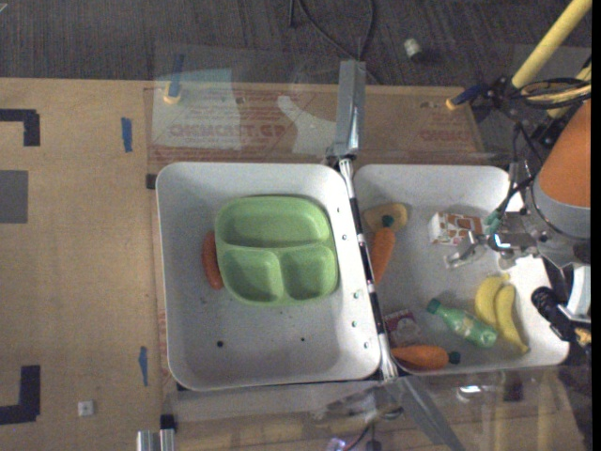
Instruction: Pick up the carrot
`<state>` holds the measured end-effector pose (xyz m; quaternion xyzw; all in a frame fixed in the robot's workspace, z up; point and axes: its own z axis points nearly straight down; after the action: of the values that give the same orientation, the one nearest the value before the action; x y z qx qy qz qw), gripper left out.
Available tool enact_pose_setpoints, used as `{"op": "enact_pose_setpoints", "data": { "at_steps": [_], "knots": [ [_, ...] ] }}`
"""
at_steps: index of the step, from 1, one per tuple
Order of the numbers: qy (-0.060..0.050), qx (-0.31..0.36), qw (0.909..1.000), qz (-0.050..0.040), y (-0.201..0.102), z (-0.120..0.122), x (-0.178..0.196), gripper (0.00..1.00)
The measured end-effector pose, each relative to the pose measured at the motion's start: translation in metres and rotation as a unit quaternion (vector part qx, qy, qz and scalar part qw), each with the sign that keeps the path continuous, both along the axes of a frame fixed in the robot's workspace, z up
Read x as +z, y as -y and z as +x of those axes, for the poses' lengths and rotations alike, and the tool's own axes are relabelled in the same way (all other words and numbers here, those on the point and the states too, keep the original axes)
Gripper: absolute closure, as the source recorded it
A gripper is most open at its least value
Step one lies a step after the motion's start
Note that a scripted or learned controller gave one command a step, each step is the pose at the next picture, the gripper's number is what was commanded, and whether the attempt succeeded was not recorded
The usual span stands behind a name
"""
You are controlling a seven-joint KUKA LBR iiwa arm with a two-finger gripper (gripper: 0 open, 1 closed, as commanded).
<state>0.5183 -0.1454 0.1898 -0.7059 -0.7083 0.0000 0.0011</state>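
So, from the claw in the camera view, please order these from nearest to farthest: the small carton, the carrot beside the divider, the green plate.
Measured from the claw, at the right bin's right side:
1. Small carton, right bin, just left of the claw.
2. Carrot, right bin, against the divider.
3. Green plate, left bin.

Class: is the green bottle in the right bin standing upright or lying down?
Lying down: the green bottle rests lengthwise on the bin floor.
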Motion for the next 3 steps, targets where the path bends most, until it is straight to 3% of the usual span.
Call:
{"op": "enact_pose_setpoints", "data": {
  "at_steps": [1,2,3],
  "knots": [
    [0.002,0.107,0.9942,-0.0006,-0.027,0.035,-0.096,0.00],
    [0.003,0.104,0.9946,-0.0008,-0.023,0.035,-0.086,1.00],
    [0.003,0.212,0.9772,-0.0010,-0.082,0.024,-0.005,1.00]
  ]
}}
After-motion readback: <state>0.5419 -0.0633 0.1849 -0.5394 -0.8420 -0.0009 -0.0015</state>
